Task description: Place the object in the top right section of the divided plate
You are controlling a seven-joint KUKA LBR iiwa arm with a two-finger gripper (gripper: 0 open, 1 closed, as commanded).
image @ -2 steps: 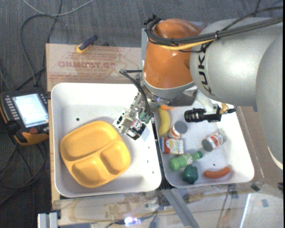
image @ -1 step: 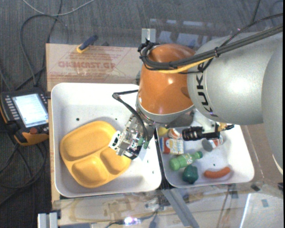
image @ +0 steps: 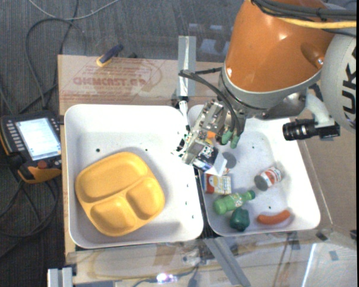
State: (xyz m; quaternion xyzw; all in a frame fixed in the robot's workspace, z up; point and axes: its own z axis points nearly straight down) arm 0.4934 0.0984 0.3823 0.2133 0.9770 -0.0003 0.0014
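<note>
Pincer: the gripper hangs below the orange wrist, over the seam where the two white bins meet; whether anything is held there cannot be told.
Touching: its lower end sits just above a small red-and-white carton, close enough that contact cannot be ruled out or confirmed.
Right bin: holds the carton, a green bottle, a dark green piece, a small can and a red sausage, all loose on the floor of the bin.
Left bin: holds the yellow divided plate, lying tilted, well apart from the loose items.
Task's thing: likely one of the loose items, probably the carton nearest the pincer; none is on the plate.
Doing it well: probably lift straight up before crossing the bin walls, then lower over the plate's upper right section, not its large one.
</note>
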